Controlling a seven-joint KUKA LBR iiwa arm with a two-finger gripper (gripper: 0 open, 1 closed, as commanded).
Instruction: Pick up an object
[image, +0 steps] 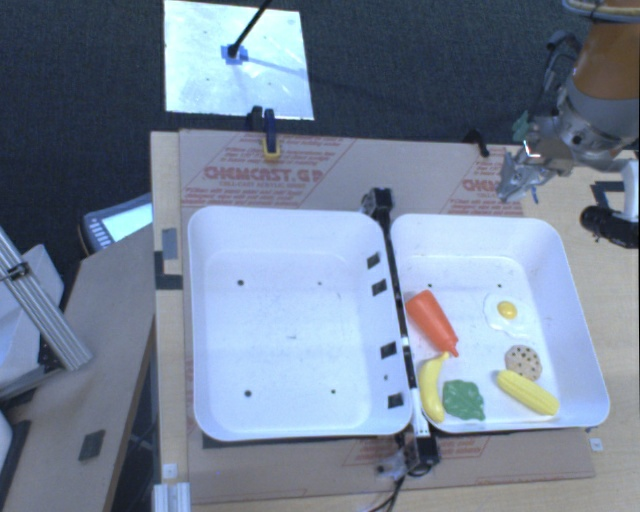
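Camera view: left bin (290, 330) on desk (330, 165). Right bin (560, 270) holds carrot (432, 318), banana (431, 387), green leafy piece (463, 399) near edge, fried egg (504, 312), cookie (522, 361), corn (527, 392). Gripper (516, 182) hangs beyond right bin's far rim, nothing between jaws; jaws' opening cannot be told.

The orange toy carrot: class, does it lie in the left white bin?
No, the orange toy carrot lies in the right white bin, beside the divider between the bins.
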